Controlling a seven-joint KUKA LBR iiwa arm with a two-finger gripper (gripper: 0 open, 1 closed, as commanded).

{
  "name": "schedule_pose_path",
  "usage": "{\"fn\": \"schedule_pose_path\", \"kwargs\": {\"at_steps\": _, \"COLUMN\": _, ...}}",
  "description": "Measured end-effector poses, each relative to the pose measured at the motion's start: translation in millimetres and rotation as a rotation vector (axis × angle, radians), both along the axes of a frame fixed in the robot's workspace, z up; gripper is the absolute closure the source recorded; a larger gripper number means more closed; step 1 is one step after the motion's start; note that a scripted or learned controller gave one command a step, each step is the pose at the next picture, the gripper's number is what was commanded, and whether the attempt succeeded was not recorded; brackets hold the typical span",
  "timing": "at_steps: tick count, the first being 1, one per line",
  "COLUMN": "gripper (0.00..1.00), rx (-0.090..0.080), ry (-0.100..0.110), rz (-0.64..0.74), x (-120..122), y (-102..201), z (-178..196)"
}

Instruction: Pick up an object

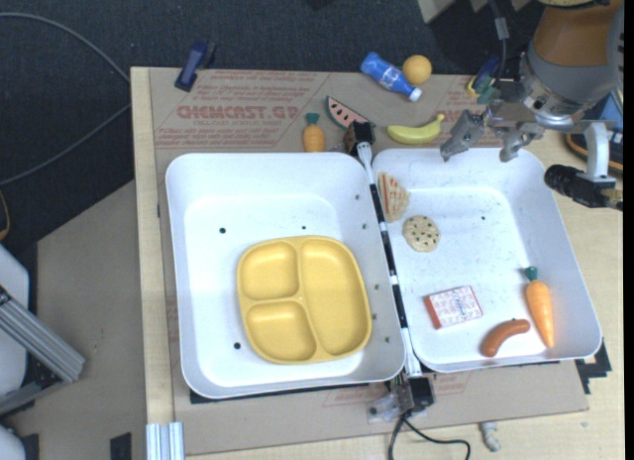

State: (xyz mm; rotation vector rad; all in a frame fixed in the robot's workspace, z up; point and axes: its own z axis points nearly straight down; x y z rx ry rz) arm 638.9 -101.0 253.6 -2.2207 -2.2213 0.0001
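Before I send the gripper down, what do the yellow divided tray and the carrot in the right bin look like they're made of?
The yellow tray looks like moulded plastic with a matte finish: one even colour, soft rounded dividers, only dull highlights. The carrot looks like a toy, probably plastic or rubber: uniform orange, smooth skin, a small green stub at the top. The view leaves open whether it is hard or soft.

Grey arm (573, 47) reaches in, gripper (488, 141) spread wide, holding nothing.
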Motion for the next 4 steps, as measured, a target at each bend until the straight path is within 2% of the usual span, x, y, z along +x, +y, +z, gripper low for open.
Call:
{"fn": "schedule_pose_path", "kwargs": {"at_steps": 1, "gripper": 0.0, "rx": 0.0, "ry": 0.003, "rz": -0.001, "x": -13, "y": 3, "z": -111}}
{"fn": "schedule_pose_path", "kwargs": {"at_steps": 2, "gripper": 0.0, "rx": 0.001, "ry": 0.003, "rz": -0.001, "x": -37, "y": 7, "z": -170}}
{"fn": "schedule_pose_path", "kwargs": {"at_steps": 3, "gripper": 1.0, "rx": 0.0, "ry": -0.002, "rz": -0.001, "x": -36, "y": 7, "z": -159}}
{"fn": "schedule_pose_path", "kwargs": {"at_steps": 4, "gripper": 0.0, "rx": 0.0, "ry": -0.002, "rz": -0.001, "x": -36, "y": 7, "z": -159}}
